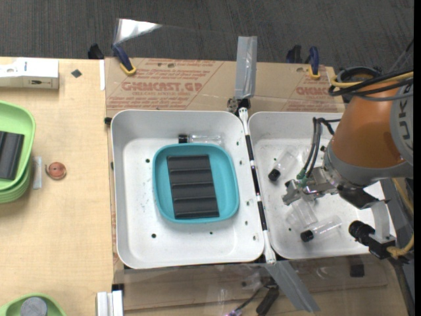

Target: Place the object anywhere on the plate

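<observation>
Two shallow white plastic bins are seen side by side on the wooden bench (59,242). In the left bin (131,242) a square teal plate with rounded corners (195,183) is set near the middle, and a black ribbed rectangular insert (193,186) lies on it. Just behind the plate, a small clear plastic vial with a black cap (197,138) is lying against the bin's far wall.

The grey arm with the orange band (368,133) is reached in over the right bin (276,242), and its gripper (299,191) is lowered among several clear plastic vials. One clear vial with a black cap (281,164) lies left of the gripper, and another clear black-capped vial (321,231) lies nearer the front wall. Something clear and blurred is seen right at the gripper, but whether the jaws are open, closed, or gripping it cannot be told.
</observation>
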`<action>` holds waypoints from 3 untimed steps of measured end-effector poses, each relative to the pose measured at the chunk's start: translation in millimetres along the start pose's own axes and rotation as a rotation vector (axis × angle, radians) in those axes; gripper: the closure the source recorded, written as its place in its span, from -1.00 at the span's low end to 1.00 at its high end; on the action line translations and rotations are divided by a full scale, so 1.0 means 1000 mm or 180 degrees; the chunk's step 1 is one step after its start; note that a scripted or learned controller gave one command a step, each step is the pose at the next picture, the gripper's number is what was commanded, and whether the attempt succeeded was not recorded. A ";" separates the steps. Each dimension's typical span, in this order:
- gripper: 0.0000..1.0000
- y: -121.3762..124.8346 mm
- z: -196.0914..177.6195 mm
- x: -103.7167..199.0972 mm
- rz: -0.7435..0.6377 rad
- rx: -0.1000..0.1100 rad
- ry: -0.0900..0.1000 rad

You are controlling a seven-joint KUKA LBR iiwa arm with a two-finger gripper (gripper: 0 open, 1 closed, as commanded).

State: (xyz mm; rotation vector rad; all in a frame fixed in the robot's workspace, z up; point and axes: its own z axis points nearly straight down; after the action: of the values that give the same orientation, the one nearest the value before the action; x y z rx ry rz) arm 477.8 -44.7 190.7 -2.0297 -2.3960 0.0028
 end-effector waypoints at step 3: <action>-1.00 0.057 0.000 0.066 -0.0239 0.0006 -0.0004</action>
State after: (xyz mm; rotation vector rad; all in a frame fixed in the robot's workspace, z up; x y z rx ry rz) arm 522.8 29.7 190.2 -1.9379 -2.4704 0.0061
